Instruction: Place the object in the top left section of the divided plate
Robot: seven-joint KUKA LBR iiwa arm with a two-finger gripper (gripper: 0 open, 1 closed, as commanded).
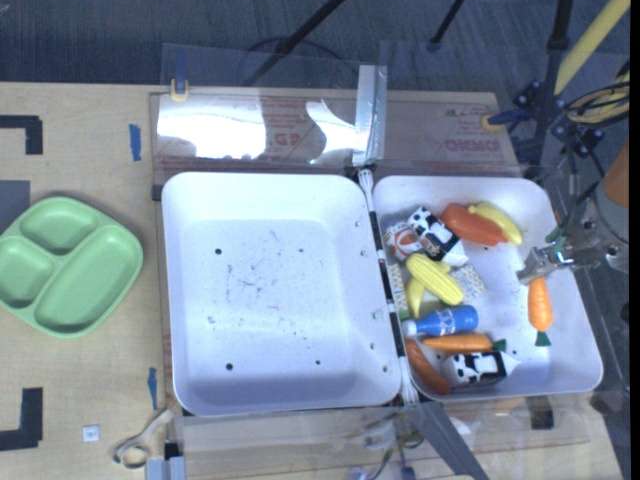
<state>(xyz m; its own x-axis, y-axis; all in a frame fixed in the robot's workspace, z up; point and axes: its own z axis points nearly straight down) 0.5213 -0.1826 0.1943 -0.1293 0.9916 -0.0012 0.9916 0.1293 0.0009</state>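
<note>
Two shallow white bins sit side by side on the table (80, 118). The left bin (190, 208) has only faint scuff marks and a few dark dots on its floor. The right bin (575, 368) holds a heap of toy food — a corn cob (434, 278), a banana (498, 220) beside an orange-red piece (470, 226), a blue bottle (446, 321), an orange carrot-like stick (458, 344), and two black-and-white cow-patterned toys (432, 233), one near the top and one at the bottom edge.

A small carrot (540, 306), orange with a dark green tip pointing down, lies apart on the right side of that bin. The hand (545, 260) sits just above it, at the bin's right edge; whether it is wide or narrow I cannot tell, and nothing shows between it.

The green divided plate (125, 258) rests on the table, well to the left of both bins, with two small sections and one long one.
</note>
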